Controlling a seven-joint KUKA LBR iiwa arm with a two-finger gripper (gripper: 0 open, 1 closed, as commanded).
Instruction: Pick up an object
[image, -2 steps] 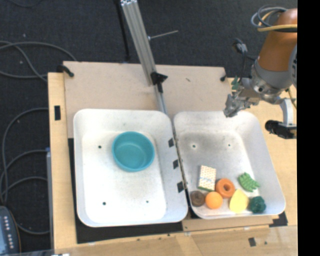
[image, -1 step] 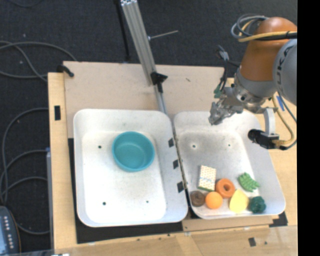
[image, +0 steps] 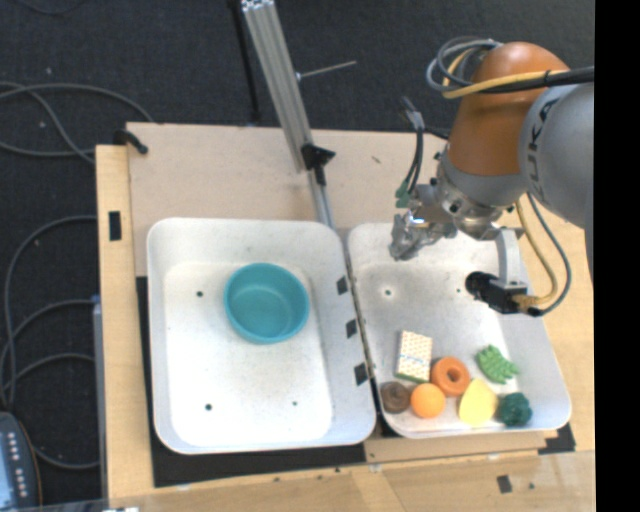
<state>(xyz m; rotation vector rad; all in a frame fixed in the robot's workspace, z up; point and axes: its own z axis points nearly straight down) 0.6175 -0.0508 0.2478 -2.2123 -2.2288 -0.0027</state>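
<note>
Success at this step, I judge, calls for choosing one item at the cluster's edge, such as the patterned block (image: 414, 355), and descending squarely over it, clear of its neighbours. Gripper (image: 407, 240) hovers over the right bin (image: 440, 285)'s upper left corner; its state I cannot tell. Block lies lower in frame, well apart.

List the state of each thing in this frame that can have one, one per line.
Gripper: above the far end of the right bin, nothing seen between its fingers.
Teal bowl: upright in the left bin, holds nothing.
Patterned block: lying flat in the right bin.
Orange ring: lying flat.
Orange ball: resting beside the brown ring.
Yellow piece: resting beside the dark green piece.
</note>
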